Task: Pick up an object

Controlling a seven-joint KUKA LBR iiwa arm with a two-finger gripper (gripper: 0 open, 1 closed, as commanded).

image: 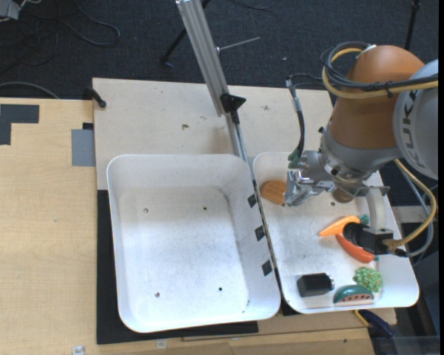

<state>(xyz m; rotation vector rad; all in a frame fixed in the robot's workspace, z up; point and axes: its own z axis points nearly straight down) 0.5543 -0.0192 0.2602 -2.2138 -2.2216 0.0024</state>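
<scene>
Brown object [272, 191] just beside jaws [294, 193]

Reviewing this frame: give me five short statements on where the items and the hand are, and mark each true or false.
1. The black block lies in the right bin. True.
2. The brown item lies in the left bin. False: it is in the right bin, near its left wall.
3. The hand is over the right bin. True.
4. The green bumpy item sits at the right bin's far edge. False: near corner.
5. The orange item lies right of the hand. True.
</scene>
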